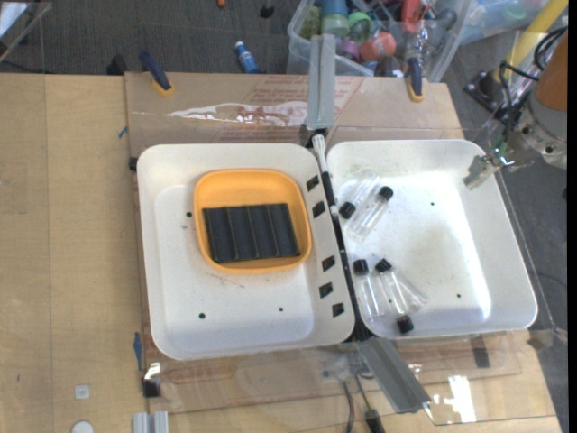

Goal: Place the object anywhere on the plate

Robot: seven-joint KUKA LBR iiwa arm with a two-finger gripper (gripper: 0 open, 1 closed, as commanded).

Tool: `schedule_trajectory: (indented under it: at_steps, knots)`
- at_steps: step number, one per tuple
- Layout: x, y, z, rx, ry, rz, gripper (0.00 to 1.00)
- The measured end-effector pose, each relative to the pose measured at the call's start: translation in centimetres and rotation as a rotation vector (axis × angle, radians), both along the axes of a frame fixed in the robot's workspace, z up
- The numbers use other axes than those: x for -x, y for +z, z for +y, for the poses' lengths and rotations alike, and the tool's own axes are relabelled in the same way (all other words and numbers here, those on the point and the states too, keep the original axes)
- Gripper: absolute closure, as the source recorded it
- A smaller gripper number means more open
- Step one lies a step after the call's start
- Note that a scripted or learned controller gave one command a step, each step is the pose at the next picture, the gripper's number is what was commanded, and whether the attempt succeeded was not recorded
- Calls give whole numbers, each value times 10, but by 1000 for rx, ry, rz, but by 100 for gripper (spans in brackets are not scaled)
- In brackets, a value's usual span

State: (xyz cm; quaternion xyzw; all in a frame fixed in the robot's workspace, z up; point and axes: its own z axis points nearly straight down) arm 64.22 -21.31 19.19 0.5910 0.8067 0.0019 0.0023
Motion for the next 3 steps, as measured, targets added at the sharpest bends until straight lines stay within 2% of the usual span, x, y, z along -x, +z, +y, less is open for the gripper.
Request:
schedule_trajectory:
  at_steps: [1,2,3]
  knots:
    - [-26,26,-9,4,254,-1,100]
    - [-27,70,-8,6,497,-3,100]
    - [-16,150,-9,8,748,-4,100]
